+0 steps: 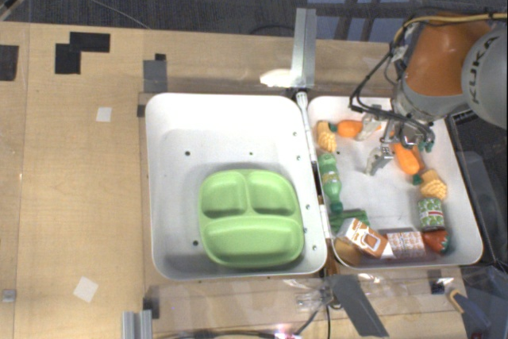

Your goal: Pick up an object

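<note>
Wooden bench point(71, 194) bearing two white bins. Right bin point(464, 194): metal two-finger gripper point(379, 161), fingers apart and empty, over bare centre floor; orange plastic carrot point(407, 161) just right; toys line the edges.

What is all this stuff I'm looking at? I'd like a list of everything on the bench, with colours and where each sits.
Bins: 2, white, side by side on the bench; left bin, right bin.
Divided plate: 1, green, left bin, towards the near side.
Carrots: 2, orange; one at the right bin's far left, one beside the end effector.
Corn cob: 1, yellow, right bin's left edge.
Bottle: 1, green, below the corn cob.
Can: 1, green, right bin's right side.
Carton: 1, orange and white, right bin's near edge.
Arm: 1, grey with orange band, over the right bin.
End effector: 1, metal, low over the right bin.
</note>
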Robot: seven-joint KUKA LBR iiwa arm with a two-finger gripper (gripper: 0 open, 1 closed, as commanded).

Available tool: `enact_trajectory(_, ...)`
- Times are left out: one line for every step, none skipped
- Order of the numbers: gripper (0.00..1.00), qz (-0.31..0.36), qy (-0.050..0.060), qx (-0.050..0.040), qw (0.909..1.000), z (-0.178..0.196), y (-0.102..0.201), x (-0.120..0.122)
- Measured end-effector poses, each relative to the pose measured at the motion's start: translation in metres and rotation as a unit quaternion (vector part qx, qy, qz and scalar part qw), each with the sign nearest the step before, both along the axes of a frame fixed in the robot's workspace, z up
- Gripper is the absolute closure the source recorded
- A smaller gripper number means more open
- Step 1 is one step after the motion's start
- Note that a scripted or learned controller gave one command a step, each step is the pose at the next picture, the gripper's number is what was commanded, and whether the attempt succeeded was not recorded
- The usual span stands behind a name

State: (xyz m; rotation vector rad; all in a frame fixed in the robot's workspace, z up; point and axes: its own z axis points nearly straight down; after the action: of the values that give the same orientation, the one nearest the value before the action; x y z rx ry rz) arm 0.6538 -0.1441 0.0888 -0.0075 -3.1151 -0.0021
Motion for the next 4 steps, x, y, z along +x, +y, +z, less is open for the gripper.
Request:
enact_trajectory(0.00, -0.034, -0.020, -0.0020, 0.9992, 0.001, -0.009, -0.068)
enact_trajectory(0.00, -0.082, 0.003, -0.0038, 0.9966, 0.000, 0.003, -0.001)
enact_trajectory(0.00, -0.090, -0.020, -0.0025, 0.9958, 0.000, -0.003, -0.041)
enact_trajectory(0.00, -0.095, 0.002, 0.0000, 0.9955, 0.000, -0.016, 0.000)
